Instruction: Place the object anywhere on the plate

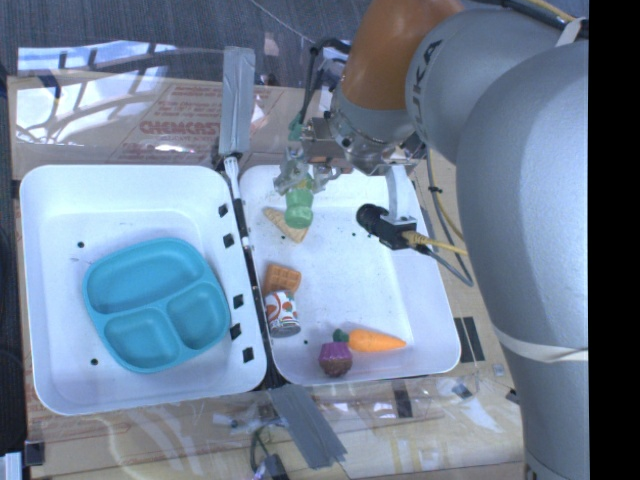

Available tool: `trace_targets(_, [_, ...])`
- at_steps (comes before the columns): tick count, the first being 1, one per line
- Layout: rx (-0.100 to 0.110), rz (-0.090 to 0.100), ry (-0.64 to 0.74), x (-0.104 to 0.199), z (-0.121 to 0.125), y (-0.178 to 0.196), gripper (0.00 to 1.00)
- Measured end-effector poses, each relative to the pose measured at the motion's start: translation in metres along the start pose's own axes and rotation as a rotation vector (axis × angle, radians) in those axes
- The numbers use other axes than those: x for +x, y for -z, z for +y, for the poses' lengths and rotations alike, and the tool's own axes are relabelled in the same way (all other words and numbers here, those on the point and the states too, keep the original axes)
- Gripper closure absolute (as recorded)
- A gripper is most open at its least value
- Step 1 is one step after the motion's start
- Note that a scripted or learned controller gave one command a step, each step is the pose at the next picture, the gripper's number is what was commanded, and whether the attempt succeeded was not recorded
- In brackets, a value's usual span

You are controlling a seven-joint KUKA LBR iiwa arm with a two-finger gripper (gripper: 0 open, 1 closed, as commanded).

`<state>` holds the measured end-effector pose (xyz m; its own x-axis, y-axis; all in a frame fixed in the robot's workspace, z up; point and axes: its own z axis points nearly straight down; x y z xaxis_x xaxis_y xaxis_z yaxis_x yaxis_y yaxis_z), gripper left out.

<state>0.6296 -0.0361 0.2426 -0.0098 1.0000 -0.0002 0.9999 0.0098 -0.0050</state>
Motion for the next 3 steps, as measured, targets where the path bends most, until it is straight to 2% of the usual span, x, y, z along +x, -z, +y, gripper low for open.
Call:
trace_targets(1, [0.004,0.0,0.0,0.04,-0.077,-0.048,1.0])
trace_targets(2, [0.002,0.0,0.002,0.093,-0.114,-0.054,1.0])
trace_targets(3, [0.001,-0.001,-0.001,0.092,-0.114,-0.053,0.0])
